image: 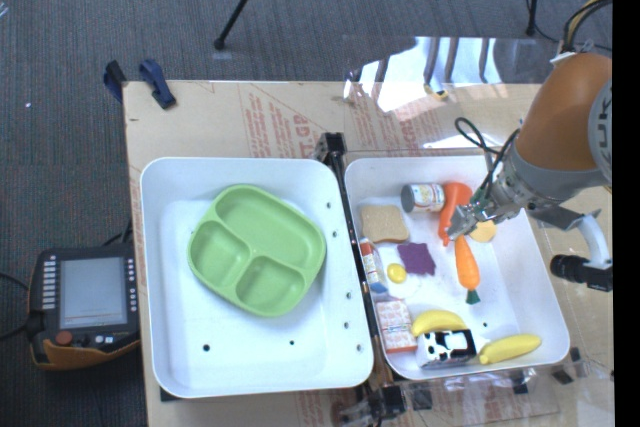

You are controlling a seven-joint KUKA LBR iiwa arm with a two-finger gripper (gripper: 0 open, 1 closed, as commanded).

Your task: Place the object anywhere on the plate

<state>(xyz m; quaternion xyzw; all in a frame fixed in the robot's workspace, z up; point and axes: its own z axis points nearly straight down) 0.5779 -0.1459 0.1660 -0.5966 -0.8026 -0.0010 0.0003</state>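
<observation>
While the pincer [462,223] hovers, a carrot [467,264] lies just below.

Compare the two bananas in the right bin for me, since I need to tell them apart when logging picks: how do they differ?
The upper banana lies left of the lower banana, beside a red-and-white packet and just above a black-and-white toy. The upper one looks shorter and arched; the lower one looks longer and straighter, near the right bin front corner. Both are yellow and lie flat.

A green three-compartment plate [257,249] lies flat, slightly turned, in the left bin [160,335].
</observation>
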